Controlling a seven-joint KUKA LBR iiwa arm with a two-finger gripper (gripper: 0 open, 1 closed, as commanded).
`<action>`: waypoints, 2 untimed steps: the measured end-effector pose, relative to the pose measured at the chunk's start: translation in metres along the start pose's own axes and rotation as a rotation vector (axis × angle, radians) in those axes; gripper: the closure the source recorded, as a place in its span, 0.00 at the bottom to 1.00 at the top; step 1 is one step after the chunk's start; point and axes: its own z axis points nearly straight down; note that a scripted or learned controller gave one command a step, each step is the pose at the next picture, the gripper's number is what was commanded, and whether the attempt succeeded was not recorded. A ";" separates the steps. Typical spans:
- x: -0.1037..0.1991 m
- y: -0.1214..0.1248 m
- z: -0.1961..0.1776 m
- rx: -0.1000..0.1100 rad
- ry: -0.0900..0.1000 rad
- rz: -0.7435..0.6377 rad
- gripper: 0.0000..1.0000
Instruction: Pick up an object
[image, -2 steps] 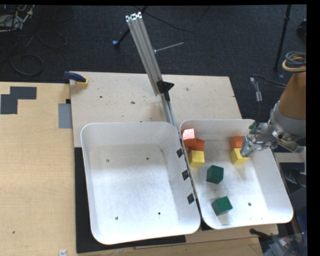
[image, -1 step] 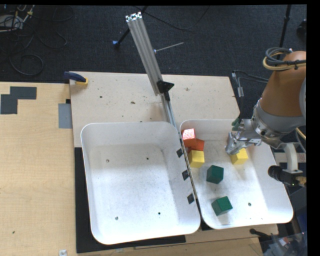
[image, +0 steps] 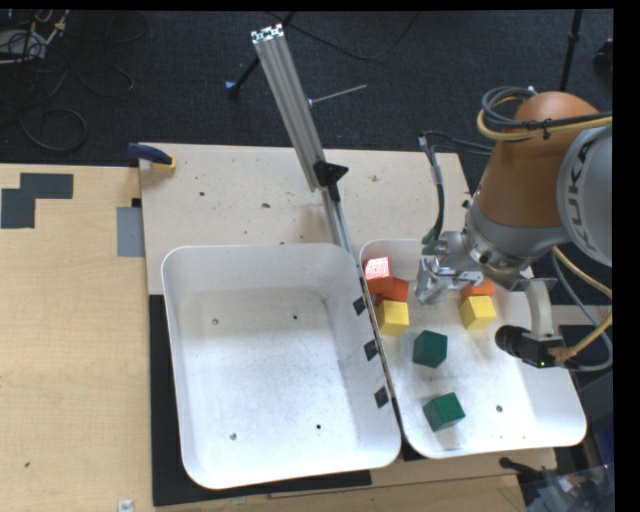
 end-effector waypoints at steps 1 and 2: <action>0.049 -0.001 0.001 0.002 0.000 0.001 1.00; 0.102 0.005 0.021 0.005 -0.001 0.002 1.00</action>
